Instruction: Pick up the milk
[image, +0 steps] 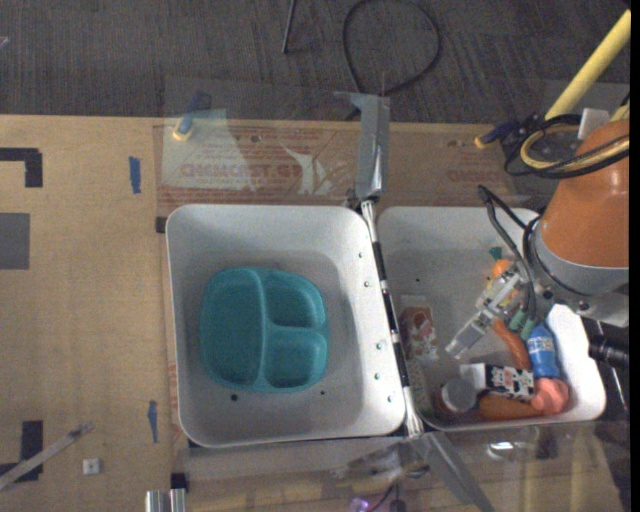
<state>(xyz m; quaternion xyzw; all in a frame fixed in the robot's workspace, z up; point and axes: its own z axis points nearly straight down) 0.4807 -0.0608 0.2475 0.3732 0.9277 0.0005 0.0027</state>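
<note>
Near the right bin's front rim (520, 418), milk (509, 379) among clutter; gripper (487, 318) grip unclear.

Your milk carton (509, 380) is hemmed in at the right bin's (430, 235) near corner: blue bottle (541, 350) and carrot (514, 346) just right, cup (459, 393) left. The bin's far-left floor lies open to you.

The grey arm (590, 215), orange-banded above the wrist, reaches in from the right, claw (478, 330) angled down-left.
</note>
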